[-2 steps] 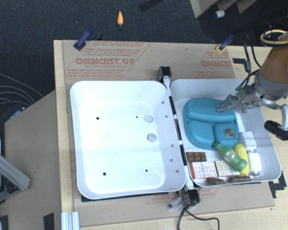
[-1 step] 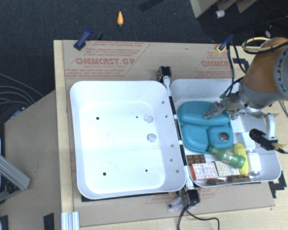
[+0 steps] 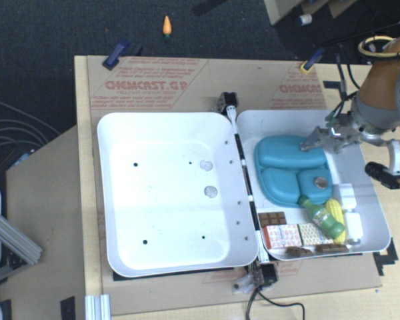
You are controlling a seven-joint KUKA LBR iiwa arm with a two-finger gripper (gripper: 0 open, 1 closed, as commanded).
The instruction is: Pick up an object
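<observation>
The right white bin [image 3: 379,227] holds a large teal soft object [image 3: 290,169] in its middle. In front of it lie a green bottle [image 3: 325,221], a yellow corn cob [image 3: 337,212], a white block [image 3: 351,209], a brown chocolate-like box [image 3: 273,219] and a colourful printed box [image 3: 284,235]. My gripper [image 3: 325,137] hangs over the far right part of this bin, right at the teal object's upper right edge. Nothing shows as held in it.
The left white bin [image 3: 120,179] sits beside the right one, split from it by a black hinge strip [image 3: 243,172]. Blue clamps [image 3: 115,55] hold the cardboard base at the back. Cables run near the arm at the right.
</observation>
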